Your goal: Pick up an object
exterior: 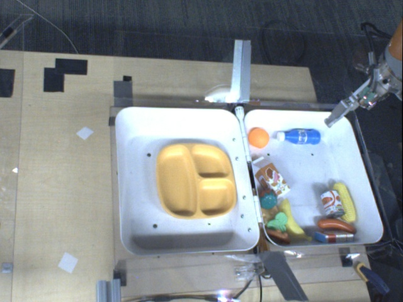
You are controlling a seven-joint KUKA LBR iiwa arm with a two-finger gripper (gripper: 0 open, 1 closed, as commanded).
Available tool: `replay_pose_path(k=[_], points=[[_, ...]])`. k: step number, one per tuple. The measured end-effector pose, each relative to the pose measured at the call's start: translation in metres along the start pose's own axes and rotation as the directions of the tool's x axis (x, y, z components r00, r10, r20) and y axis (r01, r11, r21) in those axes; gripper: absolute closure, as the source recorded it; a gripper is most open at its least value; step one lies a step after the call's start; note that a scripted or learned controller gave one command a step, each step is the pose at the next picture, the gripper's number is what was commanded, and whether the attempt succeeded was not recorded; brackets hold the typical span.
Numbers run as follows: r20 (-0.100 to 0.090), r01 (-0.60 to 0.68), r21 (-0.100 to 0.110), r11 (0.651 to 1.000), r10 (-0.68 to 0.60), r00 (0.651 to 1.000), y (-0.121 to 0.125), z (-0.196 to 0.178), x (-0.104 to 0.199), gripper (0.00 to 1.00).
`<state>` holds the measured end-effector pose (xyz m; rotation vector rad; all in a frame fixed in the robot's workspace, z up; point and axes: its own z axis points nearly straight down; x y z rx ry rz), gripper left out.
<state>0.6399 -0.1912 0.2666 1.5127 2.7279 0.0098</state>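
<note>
My gripper point(338, 114) hangs over the far right corner of the right bin point(367, 168), holding nothing that I can see. A white bottle with a blue label point(298, 136) lies just left of it, and an orange ball point(258, 137) sits beside the bottle. Lower in the bin lie a brown snack packet point(272, 180), a teal ball point(269, 201), a green toy point(276, 219) and a yellow banana point(291, 218). At the near right are a corn cob point(345, 201), a red and white can point(330, 202), a sausage point(337, 224) and a blue and red marker point(334, 236).
The left bin point(135, 168) holds a yellow divided plate point(195, 179) at its middle. A metal post point(242, 71) rises behind the wall between the two bins. The arm comes in from the upper right edge.
</note>
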Motion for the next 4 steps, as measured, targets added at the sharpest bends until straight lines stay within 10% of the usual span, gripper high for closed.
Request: replay_pose_path(k=[1,2,3,4], points=[[-0.008,-0.342,0.017,0.94,0.342,0.94,-0.02,0.074,0.011,0.0],[-0.009,-0.418,0.024,0.908,0.419,0.908,-0.01,0.169,-0.008,0.0],[-0.001,-0.412,0.008,0.911,0.412,0.911,-0.005,0.15,-0.011,1.0],[-0.001,-0.411,0.009,0.911,0.411,0.911,-0.005,0.151,-0.011,0.0]])
